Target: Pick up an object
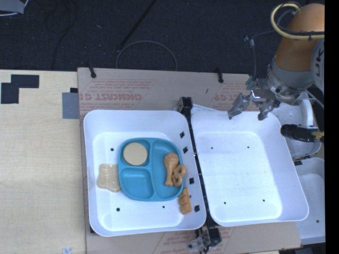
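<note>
A blue divided plate (143,187) lies in the left bin (100,131). A round tan cookie (134,153) sits in its upper left compartment and a brown pretzel-shaped piece (174,169) in its right compartment. Beside the plate's left edge lies a pale bread slice (108,177), and a small brown piece (184,201) rests at the plate's lower right. My gripper (248,110) hangs above the far edge of the right bin (286,157), its two fingers spread open with nothing between them.
A black divider (192,163) runs between the two bins. Cardboard (137,91) lies under them. The arm's grey and orange body (296,41) stands at the upper right, with white equipment (304,131) just right of the right bin.
</note>
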Robot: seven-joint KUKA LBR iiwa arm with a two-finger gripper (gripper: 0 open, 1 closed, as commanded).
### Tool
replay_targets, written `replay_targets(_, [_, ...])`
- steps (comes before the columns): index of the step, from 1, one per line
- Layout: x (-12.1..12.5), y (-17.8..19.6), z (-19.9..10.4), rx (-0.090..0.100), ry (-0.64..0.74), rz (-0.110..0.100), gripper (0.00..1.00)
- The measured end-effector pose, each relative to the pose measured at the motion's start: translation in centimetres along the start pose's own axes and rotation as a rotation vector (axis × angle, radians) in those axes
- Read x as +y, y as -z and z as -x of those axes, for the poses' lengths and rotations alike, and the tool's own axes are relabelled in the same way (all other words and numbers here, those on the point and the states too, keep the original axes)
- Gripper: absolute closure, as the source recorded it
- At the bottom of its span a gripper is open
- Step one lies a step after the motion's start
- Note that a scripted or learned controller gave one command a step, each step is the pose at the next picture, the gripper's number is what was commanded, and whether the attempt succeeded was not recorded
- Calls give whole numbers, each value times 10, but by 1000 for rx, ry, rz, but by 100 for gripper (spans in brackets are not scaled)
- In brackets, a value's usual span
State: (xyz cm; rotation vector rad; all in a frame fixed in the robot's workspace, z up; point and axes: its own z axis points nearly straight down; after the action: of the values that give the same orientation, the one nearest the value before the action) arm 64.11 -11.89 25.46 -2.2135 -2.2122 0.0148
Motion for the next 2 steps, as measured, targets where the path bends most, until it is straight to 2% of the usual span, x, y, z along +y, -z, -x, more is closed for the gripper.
replay_targets(1, [2, 7, 0, -1, 1, 12, 0])
replay_targets(2, [-8, -47, 0, -1, 1, 7, 0])
